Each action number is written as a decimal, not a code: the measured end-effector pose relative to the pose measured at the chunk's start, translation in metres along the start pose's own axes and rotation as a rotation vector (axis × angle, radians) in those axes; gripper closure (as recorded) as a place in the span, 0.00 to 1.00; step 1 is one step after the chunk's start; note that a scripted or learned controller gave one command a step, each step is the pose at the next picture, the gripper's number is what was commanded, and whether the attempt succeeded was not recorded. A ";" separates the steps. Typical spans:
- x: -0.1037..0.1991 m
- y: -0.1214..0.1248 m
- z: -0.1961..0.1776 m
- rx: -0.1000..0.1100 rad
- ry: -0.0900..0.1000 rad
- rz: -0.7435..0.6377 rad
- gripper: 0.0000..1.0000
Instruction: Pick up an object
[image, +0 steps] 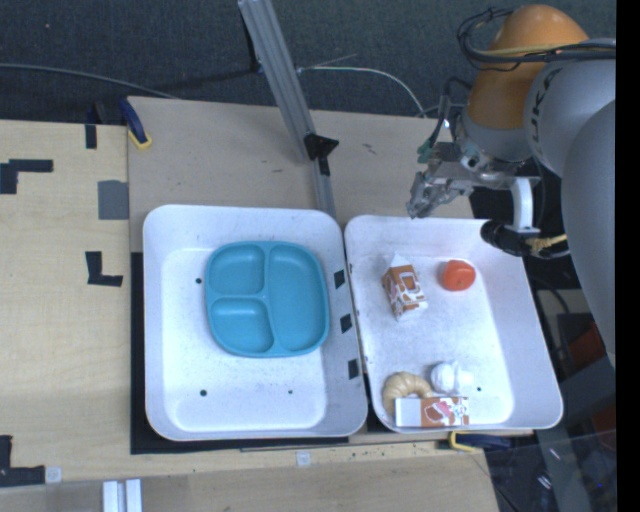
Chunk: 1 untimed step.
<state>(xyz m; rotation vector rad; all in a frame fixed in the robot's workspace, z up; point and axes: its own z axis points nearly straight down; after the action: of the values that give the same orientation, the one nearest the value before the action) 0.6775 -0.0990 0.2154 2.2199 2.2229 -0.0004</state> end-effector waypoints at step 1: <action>0.047 -0.018 0.008 0.003 0.001 -0.003 1.00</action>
<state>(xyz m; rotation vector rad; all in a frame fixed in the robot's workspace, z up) 0.6598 -0.0516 0.2071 2.2184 2.2287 -0.0031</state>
